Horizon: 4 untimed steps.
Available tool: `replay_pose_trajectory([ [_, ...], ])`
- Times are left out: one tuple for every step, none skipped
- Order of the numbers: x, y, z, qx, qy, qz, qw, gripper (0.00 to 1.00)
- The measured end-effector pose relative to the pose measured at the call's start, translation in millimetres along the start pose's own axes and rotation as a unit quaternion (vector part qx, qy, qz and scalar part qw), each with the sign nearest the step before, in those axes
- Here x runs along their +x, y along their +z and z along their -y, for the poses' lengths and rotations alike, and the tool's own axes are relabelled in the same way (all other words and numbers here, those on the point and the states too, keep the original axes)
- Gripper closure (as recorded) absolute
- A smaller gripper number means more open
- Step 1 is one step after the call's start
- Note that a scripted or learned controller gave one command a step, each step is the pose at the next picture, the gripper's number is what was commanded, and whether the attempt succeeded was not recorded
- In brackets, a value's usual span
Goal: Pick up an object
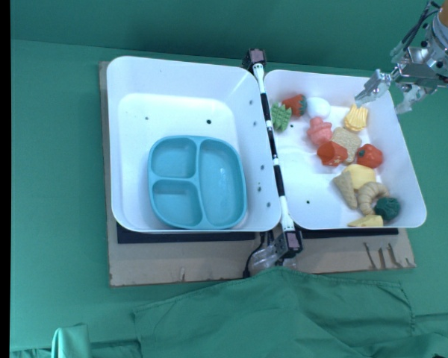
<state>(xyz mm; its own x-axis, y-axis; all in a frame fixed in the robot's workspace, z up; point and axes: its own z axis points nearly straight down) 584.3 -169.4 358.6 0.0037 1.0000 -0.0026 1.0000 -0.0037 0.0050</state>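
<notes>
**Gripper open above the right bin's far edge**

Green cloth covers the bench; two white bins sit side by side on it. I see the gripper hanging over the right bin at its far right corner, fingers spread, nothing between them; toy foods lie heaped in that bin, a yellow piece nearest the fingertips, a tomato further in; a blue tray rests in the left bin.
</notes>
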Motion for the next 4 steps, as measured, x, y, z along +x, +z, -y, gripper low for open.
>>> replay_pose_trajectory([
  [-1.3, -13.5, -0.6, -0.003, 0.002, 0.001, 1.0000, 1.00],
  [-17.9, -31.7, 9.8, -0.002, 0.001, 0.001, 1.0000, 1.00],
  [-17.3, -30.7, 9.6, -0.001, 0.000, 0.001, 1.0000, 0.00],
  [-17.2, 10.6, -44.0, 0.000, -0.001, 0.001, 1.0000, 0.00],
])
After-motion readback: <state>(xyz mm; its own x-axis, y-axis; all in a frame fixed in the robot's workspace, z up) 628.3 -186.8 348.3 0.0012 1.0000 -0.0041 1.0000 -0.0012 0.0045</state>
